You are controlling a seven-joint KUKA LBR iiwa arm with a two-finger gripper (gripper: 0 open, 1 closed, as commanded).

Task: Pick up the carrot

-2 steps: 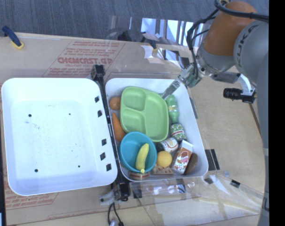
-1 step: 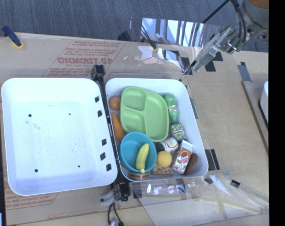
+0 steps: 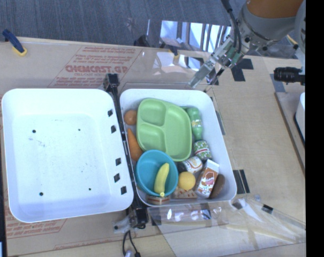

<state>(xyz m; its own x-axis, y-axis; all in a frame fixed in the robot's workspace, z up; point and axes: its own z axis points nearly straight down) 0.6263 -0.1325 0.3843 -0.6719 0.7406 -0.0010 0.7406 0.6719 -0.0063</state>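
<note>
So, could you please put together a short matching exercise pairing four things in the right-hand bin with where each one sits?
Things:
1. banana
2. carrot
3. green divided plate
4. lemon

Places:
A. lying across the middle of the bin
B. inside the blue bowl
C. along the bin's left wall, partly under the plate and bowl
D. just right of the blue bowl, beside the small carton

Pairs: 1-B, 2-C, 3-A, 4-D

The tool hangs above the bin's far edge, apart from all four.
</note>
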